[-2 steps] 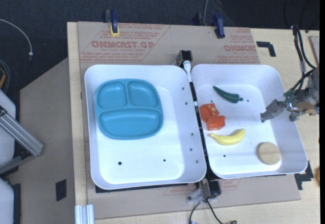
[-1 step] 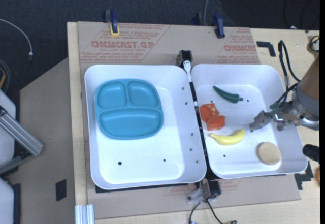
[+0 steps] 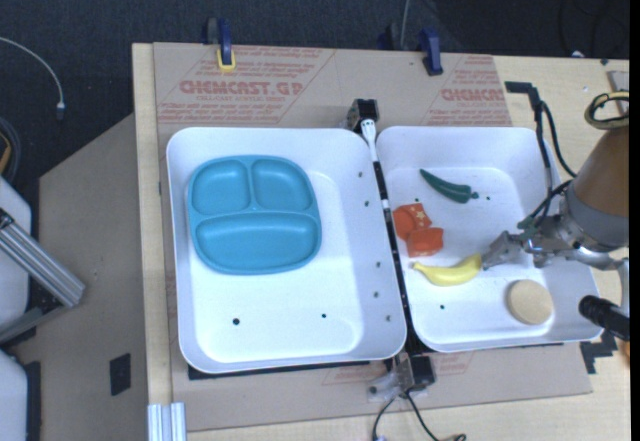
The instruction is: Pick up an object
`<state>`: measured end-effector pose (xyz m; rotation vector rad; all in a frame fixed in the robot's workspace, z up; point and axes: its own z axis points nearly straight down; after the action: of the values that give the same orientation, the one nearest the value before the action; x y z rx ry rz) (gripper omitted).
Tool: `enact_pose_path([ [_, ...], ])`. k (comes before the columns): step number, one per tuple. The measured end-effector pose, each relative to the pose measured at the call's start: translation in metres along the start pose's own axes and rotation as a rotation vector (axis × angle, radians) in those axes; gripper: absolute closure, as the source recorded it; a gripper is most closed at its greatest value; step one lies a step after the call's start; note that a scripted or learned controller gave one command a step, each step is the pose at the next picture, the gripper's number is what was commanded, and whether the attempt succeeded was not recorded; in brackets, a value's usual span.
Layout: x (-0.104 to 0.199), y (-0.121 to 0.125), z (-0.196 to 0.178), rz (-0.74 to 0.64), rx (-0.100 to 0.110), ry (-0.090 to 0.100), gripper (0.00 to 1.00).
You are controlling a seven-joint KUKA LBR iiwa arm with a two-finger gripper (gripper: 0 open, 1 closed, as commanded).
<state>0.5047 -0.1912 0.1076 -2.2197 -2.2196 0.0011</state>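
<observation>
While low over the right bin (image 3: 500,144), gripper (image 3: 497,253) just beside the banana (image 3: 450,271), finger spacing unclear, nothing visibly held, round cookie (image 3: 529,301) nearby.

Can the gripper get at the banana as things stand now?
Probably yes. The gripper is just beside the banana on its right end, and nothing lies between them; the red piece sits apart, up-left.

Red lettering reading "CHEMCAST GP" stands on the brown protective paper of the bench board (image 3: 300,79) behind the left bin, and a partly cut-off "CHEMCAS" repeats behind the right bin; smaller lines are illegible.
</observation>
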Motion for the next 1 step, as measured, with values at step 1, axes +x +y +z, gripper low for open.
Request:
enact_pose_path([
  [1, 0.0003, -0.0001, 0.0235, 0.000, 0.000, 0.000, 0.00],
])
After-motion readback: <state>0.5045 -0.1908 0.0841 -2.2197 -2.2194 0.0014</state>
